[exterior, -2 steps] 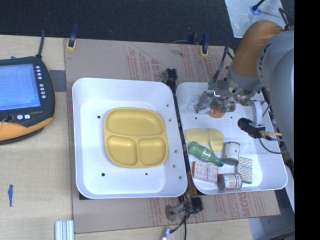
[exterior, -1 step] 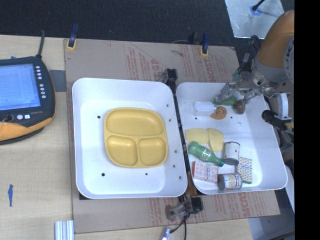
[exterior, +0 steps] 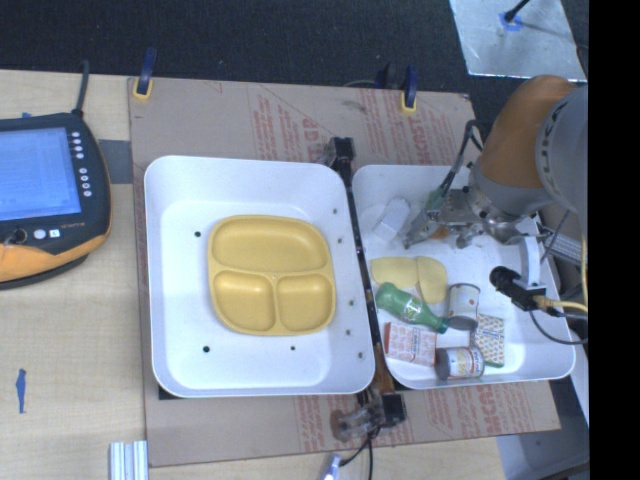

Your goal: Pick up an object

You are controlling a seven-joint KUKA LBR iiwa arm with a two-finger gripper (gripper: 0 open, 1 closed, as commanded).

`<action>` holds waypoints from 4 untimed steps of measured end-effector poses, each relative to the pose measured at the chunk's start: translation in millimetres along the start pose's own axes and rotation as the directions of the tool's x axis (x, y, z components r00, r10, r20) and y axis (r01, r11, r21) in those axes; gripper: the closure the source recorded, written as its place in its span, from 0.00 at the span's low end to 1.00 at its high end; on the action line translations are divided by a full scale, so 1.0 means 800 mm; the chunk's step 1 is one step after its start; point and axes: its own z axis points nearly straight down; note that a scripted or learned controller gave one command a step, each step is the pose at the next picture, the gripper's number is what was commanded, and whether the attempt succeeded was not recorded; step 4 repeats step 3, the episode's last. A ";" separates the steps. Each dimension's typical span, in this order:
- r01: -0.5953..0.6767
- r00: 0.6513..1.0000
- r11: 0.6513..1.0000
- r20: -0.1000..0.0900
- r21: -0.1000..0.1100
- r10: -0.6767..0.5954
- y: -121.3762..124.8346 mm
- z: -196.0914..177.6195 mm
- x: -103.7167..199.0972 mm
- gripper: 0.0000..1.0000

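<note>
The gripper (exterior: 425, 226) hovers low in the right bin (exterior: 560, 368), fingers unreadable, so I cannot tell its state. Approach step: the green bottle (exterior: 408, 306) lies at six o'clock, needing a descent and closure.

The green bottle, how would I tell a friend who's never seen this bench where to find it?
Start at the right-hand white bin, the one crowded with small items. Along its left side, just below a pale yellow flat piece, lies the green bottle on its side. It is the sole green thing there; its neighbours are two small cans and red-and-white packets.
</note>
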 end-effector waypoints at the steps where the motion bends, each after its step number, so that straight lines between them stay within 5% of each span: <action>1: 0.002 1.000 1.000 0.003 0.024 -0.003 0.053 0.006 0.019 0.00; 2: 0.003 1.000 1.000 -0.006 0.019 -0.003 0.055 0.007 -0.001 0.00; 3: 0.000 1.000 1.000 0.002 -0.004 0.000 -0.050 0.005 0.025 0.00; 4: 0.000 1.000 1.000 0.002 -0.004 0.000 -0.050 0.005 0.025 0.00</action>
